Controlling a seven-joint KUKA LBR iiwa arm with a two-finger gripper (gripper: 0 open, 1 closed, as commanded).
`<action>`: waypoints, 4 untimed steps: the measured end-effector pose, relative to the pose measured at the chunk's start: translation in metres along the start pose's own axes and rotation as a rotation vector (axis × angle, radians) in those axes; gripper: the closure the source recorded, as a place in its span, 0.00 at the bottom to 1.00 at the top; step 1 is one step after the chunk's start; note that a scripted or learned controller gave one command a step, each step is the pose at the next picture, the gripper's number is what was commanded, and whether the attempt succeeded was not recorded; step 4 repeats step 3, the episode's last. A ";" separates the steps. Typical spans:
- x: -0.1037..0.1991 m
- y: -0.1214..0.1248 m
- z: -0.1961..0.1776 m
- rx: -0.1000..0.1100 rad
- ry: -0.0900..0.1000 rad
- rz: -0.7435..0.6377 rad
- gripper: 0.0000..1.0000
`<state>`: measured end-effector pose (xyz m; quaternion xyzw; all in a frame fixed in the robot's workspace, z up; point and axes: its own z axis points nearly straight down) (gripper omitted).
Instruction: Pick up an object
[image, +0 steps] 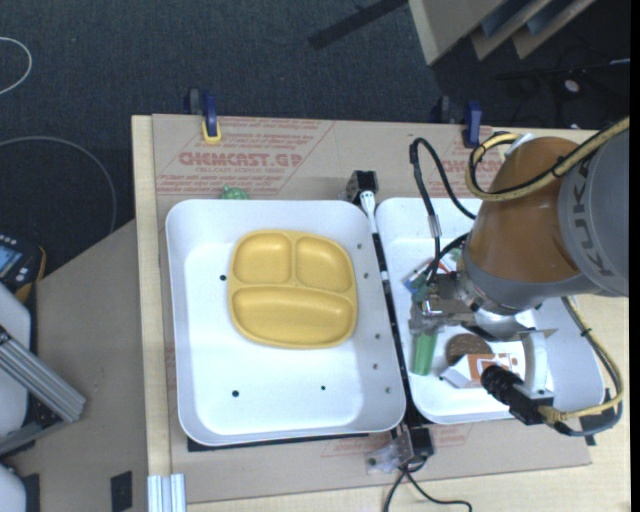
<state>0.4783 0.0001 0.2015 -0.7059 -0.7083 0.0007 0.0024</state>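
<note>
Grey arm (560, 230) reaching in from right, orange-banded wrist bent downward, jaws hidden beneath.

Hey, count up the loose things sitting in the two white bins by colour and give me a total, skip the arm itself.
Yellow: 1, the divided plate in the left bin.
Green: 1, a small object in the right bin, beside the arm.
Brown: 1, a rounded piece in the right bin, partly hidden by the arm.
White: 1, a card-like item in the right bin.
Total: 4 that I can make out.

Red print "CHEMCAST G P" on board (245, 158) behind bins, smaller lines below illegible; "KU…" on arm (608, 235), partly cut off.
</note>
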 end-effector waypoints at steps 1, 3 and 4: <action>0.124 0.002 -0.051 -0.009 0.000 -0.004 1.00; 0.055 0.001 -0.219 -0.009 -0.003 0.005 1.00; 0.055 0.001 -0.219 -0.009 -0.003 0.005 1.00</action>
